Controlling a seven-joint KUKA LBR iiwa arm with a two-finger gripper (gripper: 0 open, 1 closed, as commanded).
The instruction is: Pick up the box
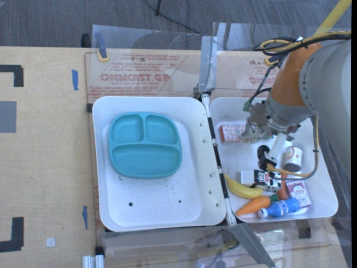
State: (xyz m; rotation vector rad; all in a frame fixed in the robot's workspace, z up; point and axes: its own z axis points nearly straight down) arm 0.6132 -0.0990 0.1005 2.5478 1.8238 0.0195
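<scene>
A small red and white box (pixel 230 133) lies flat near the left wall of the right bin (pixel 326 202). My gripper (pixel 254 130) hangs from the grey and orange arm and sits low over the box's right end. The gripper body hides that end of the box, and I cannot tell whether it touches the box.
The right bin also holds a banana (pixel 243 186), a carrot (pixel 254 204), a blue bottle (pixel 280 208), a red and white carton (pixel 299 193), a white can (pixel 292 158) and a black and white item (pixel 262 177). A teal divided plate (pixel 145 145) lies in the left bin (pixel 189 205).
</scene>
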